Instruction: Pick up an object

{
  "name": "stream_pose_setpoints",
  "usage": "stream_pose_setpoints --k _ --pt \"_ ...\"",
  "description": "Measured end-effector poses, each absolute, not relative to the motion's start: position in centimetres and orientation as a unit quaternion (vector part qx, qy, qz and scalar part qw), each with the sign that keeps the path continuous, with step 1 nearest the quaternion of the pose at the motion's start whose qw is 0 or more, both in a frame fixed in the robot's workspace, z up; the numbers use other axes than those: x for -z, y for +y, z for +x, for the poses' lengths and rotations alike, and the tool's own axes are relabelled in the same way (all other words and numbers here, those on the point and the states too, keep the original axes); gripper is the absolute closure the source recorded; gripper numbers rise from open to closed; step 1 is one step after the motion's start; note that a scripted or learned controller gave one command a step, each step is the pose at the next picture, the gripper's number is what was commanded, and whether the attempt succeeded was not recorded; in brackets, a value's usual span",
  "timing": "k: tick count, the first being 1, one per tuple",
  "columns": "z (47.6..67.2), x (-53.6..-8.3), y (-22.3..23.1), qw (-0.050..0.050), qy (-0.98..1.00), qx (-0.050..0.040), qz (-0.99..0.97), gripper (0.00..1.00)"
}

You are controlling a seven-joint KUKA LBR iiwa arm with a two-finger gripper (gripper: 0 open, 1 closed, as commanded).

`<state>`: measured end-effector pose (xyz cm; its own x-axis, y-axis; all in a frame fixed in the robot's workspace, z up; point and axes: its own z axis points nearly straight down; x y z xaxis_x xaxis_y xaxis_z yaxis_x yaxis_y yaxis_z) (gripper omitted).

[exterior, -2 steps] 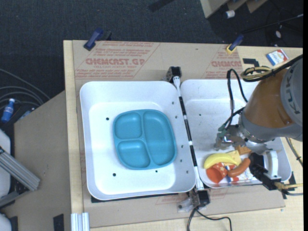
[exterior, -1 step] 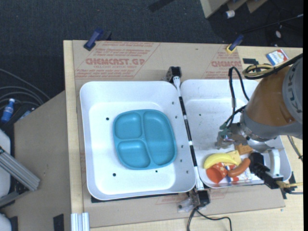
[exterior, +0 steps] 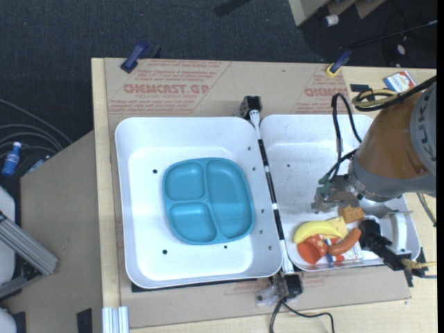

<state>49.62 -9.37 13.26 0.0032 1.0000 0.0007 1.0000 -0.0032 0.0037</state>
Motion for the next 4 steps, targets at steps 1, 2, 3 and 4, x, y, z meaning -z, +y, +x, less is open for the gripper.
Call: stream_pose_setpoints --k 1,2,3,4 --pt "49.6 -14.2 -9.4 0.001 0.706 -0.0017 0.708 1.00" --pt "49.7 -15.2 -9.3 0.001 0.706 -0.0020 0.708 1.00" --pt "49.6 -15.2 -9.3 0.001 0.706 -0.0020 0.708 0.00" --pt "48.1 -8.7 -10.4 0.002 0.707 -0.0017 0.707 0.00"
